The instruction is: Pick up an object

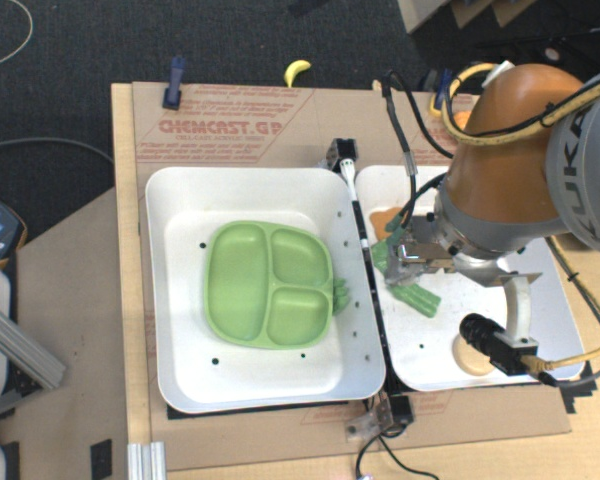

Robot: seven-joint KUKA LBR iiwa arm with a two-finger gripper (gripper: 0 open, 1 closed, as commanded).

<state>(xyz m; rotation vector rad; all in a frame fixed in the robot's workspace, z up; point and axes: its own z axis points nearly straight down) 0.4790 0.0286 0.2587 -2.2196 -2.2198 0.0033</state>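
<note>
1. The arm (510, 158) reaches in from the right of the frame and hangs low over the right bin (540, 363), a posture that suggests a grasp is being attempted there.
2. The hand (412, 258) sits at the right bin's left side, above a green object (412, 298) that lies on the bin floor. An orange object (385, 220) lies just above it.
3. The wrist hides the hand's grip, so whether it is spread or pressed together cannot be told.
4. A tan round object (470, 356) lies at lower right.
5. The left bin (170, 268) holds a green divided plate (268, 284), well apart from the hand.
</note>
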